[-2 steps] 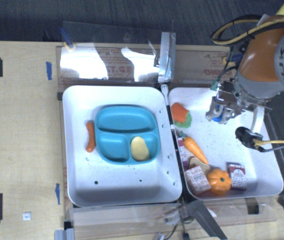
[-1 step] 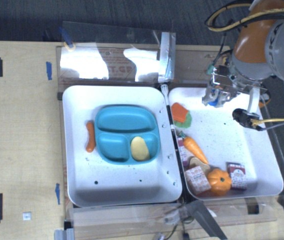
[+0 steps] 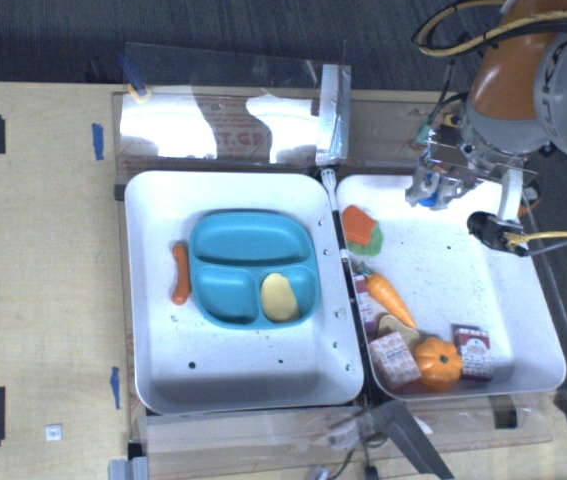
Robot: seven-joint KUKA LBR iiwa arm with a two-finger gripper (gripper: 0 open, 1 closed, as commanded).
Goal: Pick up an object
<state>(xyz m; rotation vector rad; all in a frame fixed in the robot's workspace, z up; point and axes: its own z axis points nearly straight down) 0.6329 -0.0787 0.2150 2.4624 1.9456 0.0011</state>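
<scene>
Objects for picking lie mostly in the right bin (image 3: 523, 298), so look there first. You have a carrot (image 3: 390, 295) lying at a slant near the bin's left wall, its tip pointing up and left. Above it, close to the same wall, sits an orange and green toy vegetable (image 3: 360, 229). At the bin's near edge you'll find a small orange pumpkin (image 3: 437, 360), with a red and white packet (image 3: 394, 358) touching it on the left and another red and white packet (image 3: 473, 348) just beside it on the right. A further wrapped item (image 3: 367, 303) lies against the left wall under the carrot; its kind is too unclear to name.

In the left bin (image 3: 153, 268) you see a blue divided tray (image 3: 248, 258) in the middle. A pale yellow, potato-like piece (image 3: 279, 296) rests in the tray's lower right compartment. An orange sausage-shaped toy (image 3: 180, 272) lies on the bin floor just beside the tray's left edge.

Your gripper (image 3: 433, 190) hangs over the far edge of the right bin, well apart from the carrot and the pumpkin, with the grey arm (image 3: 563, 78) and its orange band (image 3: 518, 68) reaching in from the right. From this angle you cannot tell how the jaws stand, and nothing shows between them.
</scene>
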